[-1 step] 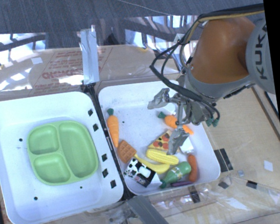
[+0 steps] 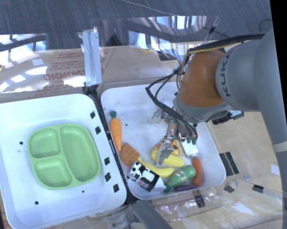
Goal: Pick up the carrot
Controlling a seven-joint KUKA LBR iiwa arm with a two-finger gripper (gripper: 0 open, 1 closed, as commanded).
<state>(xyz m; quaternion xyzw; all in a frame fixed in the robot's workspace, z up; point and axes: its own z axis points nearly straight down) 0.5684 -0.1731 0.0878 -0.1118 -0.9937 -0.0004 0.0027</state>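
Note:
The carrot (image 2: 116, 132) is orange with a green top and lies lengthwise along the left wall of the right bin (image 2: 136, 99). My gripper (image 2: 165, 150) hangs low over the toy pile in the middle of that bin, to the right of the carrot and clear of it. Its tip sits just above a yellow corn cob (image 2: 173, 160) and a banana (image 2: 159, 169). Nothing of the carrot is covered.
A waffle piece (image 2: 129, 154) lies just below the carrot. A black-and-white checked item (image 2: 143, 175), a green bottle (image 2: 182, 176) and a red piece (image 2: 197, 171) crowd the bin's front. A green divided plate (image 2: 64, 155) lies in the left bin (image 2: 12, 198).

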